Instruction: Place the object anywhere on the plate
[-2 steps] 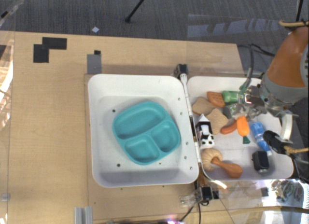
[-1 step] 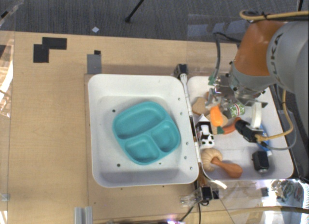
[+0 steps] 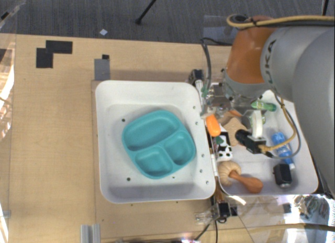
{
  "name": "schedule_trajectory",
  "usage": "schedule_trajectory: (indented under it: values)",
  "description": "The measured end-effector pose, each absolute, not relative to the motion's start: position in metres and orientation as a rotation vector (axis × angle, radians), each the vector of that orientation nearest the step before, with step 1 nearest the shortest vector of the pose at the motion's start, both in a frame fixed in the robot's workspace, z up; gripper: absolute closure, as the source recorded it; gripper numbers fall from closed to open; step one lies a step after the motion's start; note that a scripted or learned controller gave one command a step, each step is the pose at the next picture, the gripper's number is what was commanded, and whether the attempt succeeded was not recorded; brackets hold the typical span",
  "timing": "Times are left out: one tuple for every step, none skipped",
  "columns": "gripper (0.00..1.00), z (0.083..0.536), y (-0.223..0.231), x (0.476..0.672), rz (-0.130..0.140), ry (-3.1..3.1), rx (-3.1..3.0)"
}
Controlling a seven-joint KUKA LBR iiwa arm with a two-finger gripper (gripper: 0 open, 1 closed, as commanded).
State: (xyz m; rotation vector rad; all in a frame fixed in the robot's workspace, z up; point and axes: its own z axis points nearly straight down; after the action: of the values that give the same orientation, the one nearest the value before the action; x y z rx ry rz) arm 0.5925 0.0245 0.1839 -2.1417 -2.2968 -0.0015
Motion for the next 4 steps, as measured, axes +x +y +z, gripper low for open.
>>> schedule_trajectory:
  values:
    - [0.00, 0.185, 0.023, 0.593, -0.001, -2.295, -2.146]
    - [1.00, 0.196, 0.024, 0.595, -0.007, -2.304, -2.141]
    - [1.00, 0.203, 0.072, 0.568, -0.006, -2.630, -1.721]
    - [1.00, 0.211, 0.115, 0.537, -0.007, -2.594, -1.772]
